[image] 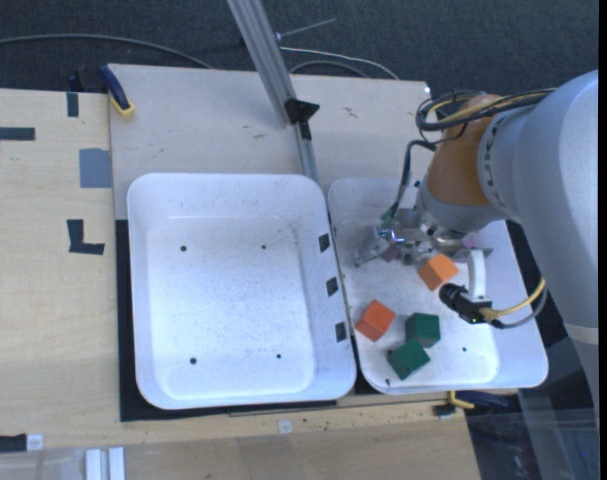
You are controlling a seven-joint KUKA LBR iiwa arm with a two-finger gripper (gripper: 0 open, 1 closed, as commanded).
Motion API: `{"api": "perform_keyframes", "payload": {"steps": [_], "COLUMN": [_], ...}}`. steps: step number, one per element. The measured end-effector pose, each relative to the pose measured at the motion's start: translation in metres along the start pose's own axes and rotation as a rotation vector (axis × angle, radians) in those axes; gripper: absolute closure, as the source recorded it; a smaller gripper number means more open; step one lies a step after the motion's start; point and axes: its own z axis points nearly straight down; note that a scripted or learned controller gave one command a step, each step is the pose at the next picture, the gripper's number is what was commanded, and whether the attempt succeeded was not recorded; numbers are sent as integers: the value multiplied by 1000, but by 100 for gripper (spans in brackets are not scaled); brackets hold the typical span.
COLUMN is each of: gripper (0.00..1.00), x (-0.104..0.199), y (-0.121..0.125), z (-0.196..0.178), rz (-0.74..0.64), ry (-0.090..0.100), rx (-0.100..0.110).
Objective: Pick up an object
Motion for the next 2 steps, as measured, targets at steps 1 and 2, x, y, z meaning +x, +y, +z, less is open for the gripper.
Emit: {"api": "perform_keyframes", "payload": {"steps": [1,2], "gripper": [0,0], "x": [6,32], "y": [44,-7], "z": [-1,-106], "rz": [0,0], "ry": [0,1], "rx": [-1,-5]}}
